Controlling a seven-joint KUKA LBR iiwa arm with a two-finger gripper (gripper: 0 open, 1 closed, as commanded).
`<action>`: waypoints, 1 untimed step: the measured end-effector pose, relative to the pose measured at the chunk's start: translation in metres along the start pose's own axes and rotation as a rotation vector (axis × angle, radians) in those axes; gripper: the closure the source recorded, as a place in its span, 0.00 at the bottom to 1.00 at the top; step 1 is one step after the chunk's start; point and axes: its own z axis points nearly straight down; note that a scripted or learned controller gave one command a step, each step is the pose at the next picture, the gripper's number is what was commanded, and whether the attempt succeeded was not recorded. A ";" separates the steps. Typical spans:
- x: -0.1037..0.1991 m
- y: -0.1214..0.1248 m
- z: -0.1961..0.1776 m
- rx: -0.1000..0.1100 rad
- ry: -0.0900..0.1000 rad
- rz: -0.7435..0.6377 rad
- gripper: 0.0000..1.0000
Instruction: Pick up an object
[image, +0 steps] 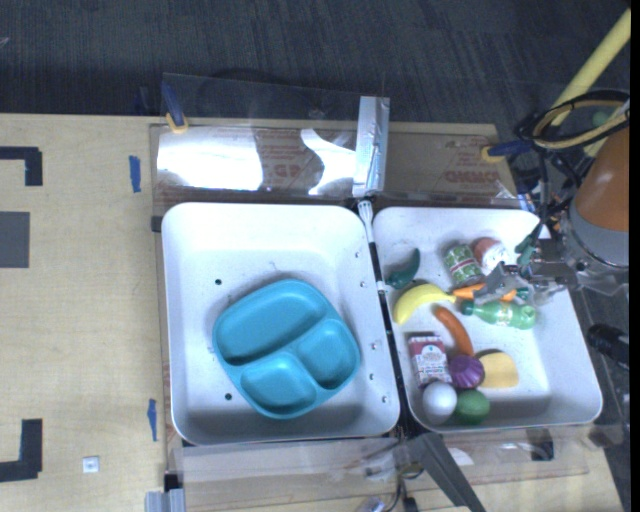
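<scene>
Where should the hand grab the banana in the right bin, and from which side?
Grip the banana across its thick middle, coming straight down from above. It lies flat and curved by the bin's left wall, with the dark green piece above it, so a side approach looks crowded.

bins (190, 240) white | divided tray (285, 345) turquoise | banana (420, 298) yellow | carrot (455, 328) orange | bottle (505, 316) green | ball (438, 399) white | carton (428, 357) red with white label | onion (465, 372) purple | table (80, 300) pale wood
</scene>
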 end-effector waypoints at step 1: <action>-0.014 -0.003 0.129 -0.005 -0.002 -0.035 0.00</action>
